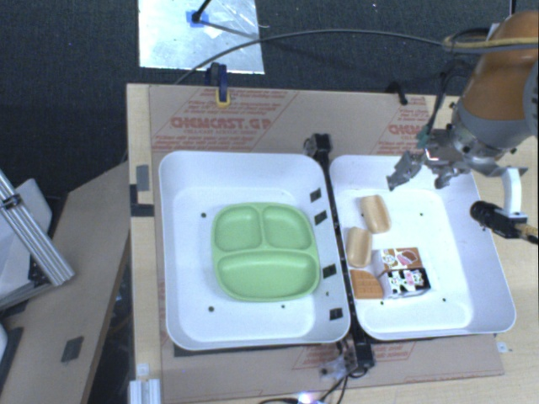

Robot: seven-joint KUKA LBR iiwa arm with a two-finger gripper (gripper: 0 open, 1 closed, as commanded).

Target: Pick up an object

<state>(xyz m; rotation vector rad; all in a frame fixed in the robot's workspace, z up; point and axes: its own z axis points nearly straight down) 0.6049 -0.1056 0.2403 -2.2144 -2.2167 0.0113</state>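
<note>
In the right bin [472, 268], near its left wall, lie two tan bread-like pieces [375, 213] [359, 246], a brown square cracker [365, 285] and a small printed packet [404, 273]. The left bin [181, 225] holds a green divided plate [265, 252]. My gripper [423, 173] hovers over the back of the right bin, up and to the right of the upper tan piece. Its two fingers stand apart and open, with nothing between them.
The grey and orange arm [501, 82] comes in over the right bin's far right corner. Black clips [320, 146] sit along the seam between the bins. A blue and yellow clamp [221, 83] is at the board's back edge. An aluminium rail [34, 234] lies at the left.
</note>
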